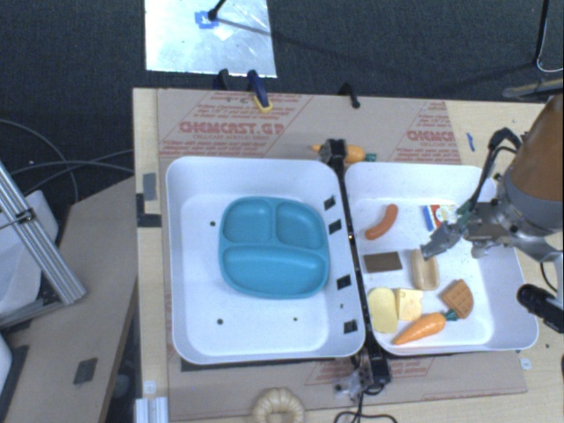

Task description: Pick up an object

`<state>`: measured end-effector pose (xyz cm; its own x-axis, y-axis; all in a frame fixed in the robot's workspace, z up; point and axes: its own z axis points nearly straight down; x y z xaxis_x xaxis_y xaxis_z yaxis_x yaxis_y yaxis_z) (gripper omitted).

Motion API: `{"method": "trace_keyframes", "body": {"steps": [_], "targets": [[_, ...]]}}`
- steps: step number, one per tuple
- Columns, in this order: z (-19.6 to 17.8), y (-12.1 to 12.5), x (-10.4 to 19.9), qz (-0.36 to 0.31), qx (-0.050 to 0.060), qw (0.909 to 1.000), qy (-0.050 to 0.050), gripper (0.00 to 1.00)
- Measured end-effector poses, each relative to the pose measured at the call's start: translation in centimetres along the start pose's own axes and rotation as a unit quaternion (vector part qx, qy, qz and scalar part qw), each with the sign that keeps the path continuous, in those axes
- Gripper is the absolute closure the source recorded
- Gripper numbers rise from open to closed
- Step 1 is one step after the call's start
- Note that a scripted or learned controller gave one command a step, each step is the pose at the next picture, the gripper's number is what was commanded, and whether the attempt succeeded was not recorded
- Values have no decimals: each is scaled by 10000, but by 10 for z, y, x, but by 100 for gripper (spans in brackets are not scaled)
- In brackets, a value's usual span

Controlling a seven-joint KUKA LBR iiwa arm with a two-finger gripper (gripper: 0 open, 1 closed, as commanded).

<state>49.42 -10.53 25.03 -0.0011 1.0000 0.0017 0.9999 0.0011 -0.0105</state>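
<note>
The right bin (502,324) holds several toy foods. Among them are an orange-red sausage (382,221), a brown flat rectangle (382,262), a pale bread-like piece (426,272), yellow cheese pieces (394,307), a carrot (419,328), a brown waffle piece (457,297) and a red, white and blue packet (441,211). My gripper (436,243) reaches in from the right and hangs just above the top end of the pale bread-like piece, between it and the packet. Nothing can be seen held in it.
The left bin (198,324) holds a blue divided plate (271,246). Black clips run along the wall (348,236) between the two bins. A yellow toy (353,154) lies behind the bins and a beige ring (280,404) lies in front. Cardboard (229,122) covers the bench.
</note>
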Motion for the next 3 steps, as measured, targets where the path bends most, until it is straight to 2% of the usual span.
{"method": "trace_keyframes", "body": {"steps": [1, 3], "targets": [[-6, 2, 0, -12, -63, 10000, -8, 0], [117, 8, 9, 0, -28, 10000, -1, 0]]}}
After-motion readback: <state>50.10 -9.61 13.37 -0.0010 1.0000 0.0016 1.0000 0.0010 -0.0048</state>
